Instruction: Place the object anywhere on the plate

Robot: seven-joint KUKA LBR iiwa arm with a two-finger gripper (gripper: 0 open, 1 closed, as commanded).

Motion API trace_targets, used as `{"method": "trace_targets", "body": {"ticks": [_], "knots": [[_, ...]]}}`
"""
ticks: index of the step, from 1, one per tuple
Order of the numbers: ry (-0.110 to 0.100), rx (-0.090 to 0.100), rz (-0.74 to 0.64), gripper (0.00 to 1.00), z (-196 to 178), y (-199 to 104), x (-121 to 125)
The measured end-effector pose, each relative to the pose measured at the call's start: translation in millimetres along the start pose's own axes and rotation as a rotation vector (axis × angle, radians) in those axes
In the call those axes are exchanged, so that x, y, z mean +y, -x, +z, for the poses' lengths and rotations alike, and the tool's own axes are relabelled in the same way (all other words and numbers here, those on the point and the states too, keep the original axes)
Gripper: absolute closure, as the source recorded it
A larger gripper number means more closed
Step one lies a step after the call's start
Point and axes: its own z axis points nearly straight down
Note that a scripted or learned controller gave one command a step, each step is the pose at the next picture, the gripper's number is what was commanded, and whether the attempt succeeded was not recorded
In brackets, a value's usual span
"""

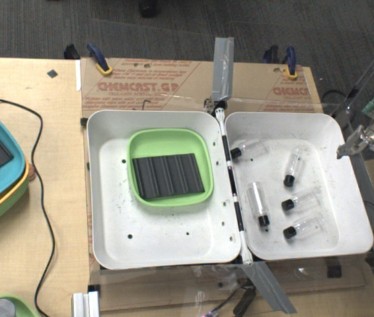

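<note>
**A:** What do the jaws do?

**B:** I see the gripper [362, 141] at the right edge, over the rim of the right bin [329, 243]. It is small and blurred there, so I cannot tell if it is open or closed, or if it has something.

**A:** And the objects?

**B:** I count five clear vials [258, 205] with black caps. All five lie in the right bin, apart from each other and none upright.

**A:** The plate?

**B:** There is one green plate [170, 136] in the left bin [160, 236], with one dark ribbed insert [168, 176] on it. There are two white bins, side by side and touching. Behind them are two blue clamps [98, 58] on the cardboard [141, 84].
</note>
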Motion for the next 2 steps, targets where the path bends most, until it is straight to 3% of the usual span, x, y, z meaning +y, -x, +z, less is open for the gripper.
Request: {"method": "trace_targets", "body": {"ticks": [1,2], "knots": [[-0.002,-0.001,0.156,0.0,-3,22,11],[-0.001,0.0,0.342,0.0,-45,26,-6]]}}
